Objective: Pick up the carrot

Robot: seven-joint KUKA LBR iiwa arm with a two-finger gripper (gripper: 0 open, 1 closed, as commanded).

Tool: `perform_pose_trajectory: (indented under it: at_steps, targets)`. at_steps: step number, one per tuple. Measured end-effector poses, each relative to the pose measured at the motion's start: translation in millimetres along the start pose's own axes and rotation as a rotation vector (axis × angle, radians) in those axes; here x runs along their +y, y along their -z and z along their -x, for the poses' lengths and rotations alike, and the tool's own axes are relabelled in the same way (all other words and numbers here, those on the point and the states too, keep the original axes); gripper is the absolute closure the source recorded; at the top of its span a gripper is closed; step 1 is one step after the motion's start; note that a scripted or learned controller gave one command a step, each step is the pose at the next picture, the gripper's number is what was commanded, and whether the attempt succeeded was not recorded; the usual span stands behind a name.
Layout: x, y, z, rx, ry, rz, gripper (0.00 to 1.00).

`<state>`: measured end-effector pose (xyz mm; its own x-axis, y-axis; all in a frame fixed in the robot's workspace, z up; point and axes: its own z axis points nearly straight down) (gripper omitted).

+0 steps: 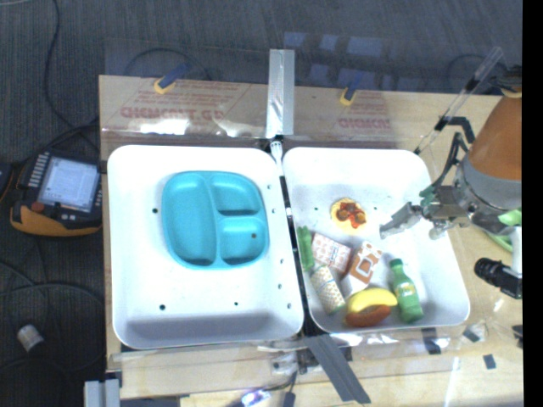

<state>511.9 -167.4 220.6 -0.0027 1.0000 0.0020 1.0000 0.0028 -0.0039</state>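
An orange-red piece point(369, 315) lies at the front of the right bin point(399, 164), partly under a yellow banana point(372, 299). I cannot tell whether it is the carrot. My gripper point(418, 219) hangs over the right side of that bin, to the right of a round pizza-like toy point(349, 213). It is well behind the orange-red piece and apart from it. Nothing shows in its grasp. The grey arm with its orange band point(501, 142) reaches in from the right.
The right bin also holds a green bottle point(406, 289), a small carton point(365, 264), a wrapped packet point(330, 251), a can point(329, 289) and a green item point(305, 248). A blue divided plate point(215, 219) sits in the left bin point(136, 295).
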Motion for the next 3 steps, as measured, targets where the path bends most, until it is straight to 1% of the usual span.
perform_pose_trajectory:
  at_steps: [1, 2, 3]
  targets:
    - [51.6, -38.6, -85.6, 0.000, -0.254, -0.002, 0.00]
    - [114.0, -89.9, -74.0, -0.004, -0.429, -0.001, 0.00]
    - [117.9, 49.8, -80.0, -0.007, -0.588, 0.002, 0.00]
